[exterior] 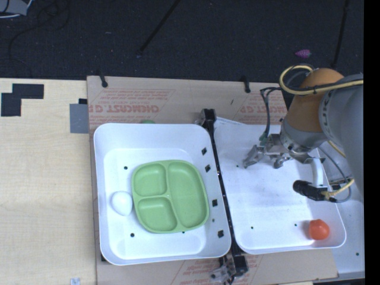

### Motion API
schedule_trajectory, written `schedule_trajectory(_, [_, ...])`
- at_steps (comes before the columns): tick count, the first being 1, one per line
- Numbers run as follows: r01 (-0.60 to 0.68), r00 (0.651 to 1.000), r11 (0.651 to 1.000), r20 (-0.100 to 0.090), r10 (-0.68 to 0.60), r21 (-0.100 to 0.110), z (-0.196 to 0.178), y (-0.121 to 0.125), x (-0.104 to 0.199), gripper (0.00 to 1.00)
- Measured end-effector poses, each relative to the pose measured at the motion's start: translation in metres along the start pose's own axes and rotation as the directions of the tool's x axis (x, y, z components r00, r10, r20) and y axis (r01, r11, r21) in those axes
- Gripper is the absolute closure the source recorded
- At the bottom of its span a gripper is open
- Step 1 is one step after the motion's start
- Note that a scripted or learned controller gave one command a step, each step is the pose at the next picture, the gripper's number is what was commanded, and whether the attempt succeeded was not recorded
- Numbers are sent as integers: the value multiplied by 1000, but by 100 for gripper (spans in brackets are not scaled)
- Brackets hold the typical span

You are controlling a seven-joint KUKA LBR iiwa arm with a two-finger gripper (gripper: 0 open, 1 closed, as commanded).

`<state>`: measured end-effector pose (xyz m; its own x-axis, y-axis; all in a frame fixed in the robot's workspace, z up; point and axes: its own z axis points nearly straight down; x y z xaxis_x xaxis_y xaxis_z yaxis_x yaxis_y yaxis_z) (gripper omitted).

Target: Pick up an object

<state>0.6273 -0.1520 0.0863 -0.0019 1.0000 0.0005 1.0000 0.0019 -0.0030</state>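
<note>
Nearest me, low in the frame, is the front rim of the left bin (148, 255). Inside it, at its left, a small white ball (122, 203) sits touching the edge of a green divided plate (170, 195), which lies flat across the middle of that bin with its three compartments showing. A black clamp strip (215, 186) runs down between the two bins. The right bin (261, 218) comes next; an orange ball (319, 229) rests in its lower right corner, well apart from everything else. Up in the bin's upper part the gripper (264, 157) hangs over the white floor, its metal fingers (252, 158) spread apart with nothing between them. The grey arm (338, 123) with its orange band (312, 108) reaches in from the right edge of the frame, cables looping beside it.
</note>
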Motion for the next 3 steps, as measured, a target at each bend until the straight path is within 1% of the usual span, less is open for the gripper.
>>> schedule_trajectory(1, [-2, 1000, 1000, 0, 2, 1, -11, 0, 0, 100])
schedule_trajectory(2, [-5, 1000, 1000, 1, 5, -5, -60, -9, -5, 100])
schedule_trajectory(3, [-6, 1000, 1000, 2, 6, -6, -119, -16, -10, 100])
